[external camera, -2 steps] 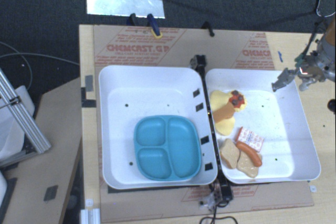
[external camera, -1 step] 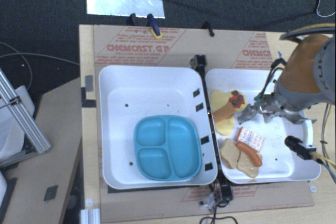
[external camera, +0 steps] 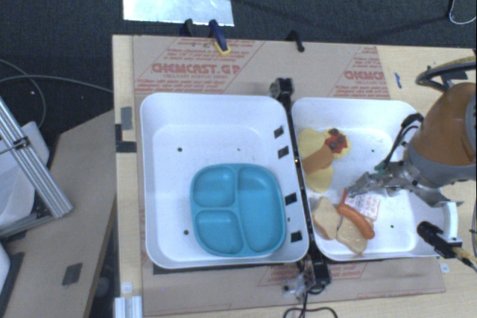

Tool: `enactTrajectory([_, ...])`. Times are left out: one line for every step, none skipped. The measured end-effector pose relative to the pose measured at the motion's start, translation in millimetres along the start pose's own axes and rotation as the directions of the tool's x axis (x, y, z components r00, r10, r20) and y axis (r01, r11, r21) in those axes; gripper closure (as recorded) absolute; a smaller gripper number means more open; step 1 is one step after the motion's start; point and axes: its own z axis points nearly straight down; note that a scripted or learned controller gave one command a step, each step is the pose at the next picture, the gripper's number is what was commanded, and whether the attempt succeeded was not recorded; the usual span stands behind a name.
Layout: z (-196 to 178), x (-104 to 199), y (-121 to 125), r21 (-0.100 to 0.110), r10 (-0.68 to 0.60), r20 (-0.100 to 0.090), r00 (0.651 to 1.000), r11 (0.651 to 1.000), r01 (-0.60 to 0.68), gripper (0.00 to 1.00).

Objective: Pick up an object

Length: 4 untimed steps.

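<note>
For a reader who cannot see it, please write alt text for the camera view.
The robot's hand reaches from the right into the right bin, just above a pile of toy food with an orange sausage and bread slices. The left bin holds a blue divided plate.

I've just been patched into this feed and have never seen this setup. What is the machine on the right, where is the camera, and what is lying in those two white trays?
One camera looks down at a slant on a bench. The grey arm with the orange band reaches in from the right; its gripper hangs low over the right shallow white bin. That bin holds toy food: yellow pieces, bread-like slices, an orange sausage. The left white bin holds a blue divided plastic plate. Whether anything is gripped is unclear.
</note>
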Motion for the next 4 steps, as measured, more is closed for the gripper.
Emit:
enactTrajectory([-3, -40, -16, 0.001, -0.003, 0.001, 1.000, 1.000, 0.003, 0.00])
enactTrajectory([8, 47, 19, 0.006, -0.016, -0.002, 1.000, 1.000, 0.016, 0.00])
enactTrajectory([7, -7, -30, 0.011, 0.000, 0.002, 1.000, 1.000, 0.000, 0.00])
enactTrajectory([6, -33, 77, -0.002, -0.011, 0.006, 1.000, 1.000, 0.011, 0.00])
